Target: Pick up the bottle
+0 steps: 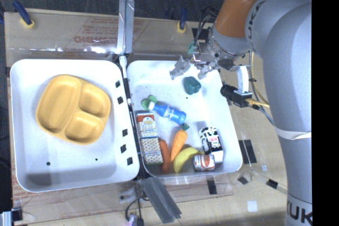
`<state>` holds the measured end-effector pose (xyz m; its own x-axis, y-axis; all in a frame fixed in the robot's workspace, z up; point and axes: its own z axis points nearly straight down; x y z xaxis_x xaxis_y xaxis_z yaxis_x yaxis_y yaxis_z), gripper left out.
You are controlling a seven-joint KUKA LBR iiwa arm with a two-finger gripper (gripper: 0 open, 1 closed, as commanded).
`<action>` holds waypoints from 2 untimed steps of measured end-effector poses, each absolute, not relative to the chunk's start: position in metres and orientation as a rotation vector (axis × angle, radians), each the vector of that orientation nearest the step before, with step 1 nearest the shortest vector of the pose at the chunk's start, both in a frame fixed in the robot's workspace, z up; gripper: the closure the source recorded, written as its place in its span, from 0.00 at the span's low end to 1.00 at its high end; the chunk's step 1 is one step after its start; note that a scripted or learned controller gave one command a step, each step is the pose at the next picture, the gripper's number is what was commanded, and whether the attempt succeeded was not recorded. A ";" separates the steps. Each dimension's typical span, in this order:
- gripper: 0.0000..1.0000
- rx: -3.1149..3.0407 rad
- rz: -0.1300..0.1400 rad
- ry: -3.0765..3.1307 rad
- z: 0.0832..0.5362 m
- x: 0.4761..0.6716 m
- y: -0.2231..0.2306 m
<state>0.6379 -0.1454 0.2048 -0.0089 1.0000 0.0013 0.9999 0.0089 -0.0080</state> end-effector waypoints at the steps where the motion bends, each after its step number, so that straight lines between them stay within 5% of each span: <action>1: 0.00 -2.288 0.006 -2.147 0.204 0.657 -0.089; 2: 0.00 -2.492 0.008 -1.907 0.213 0.656 -0.041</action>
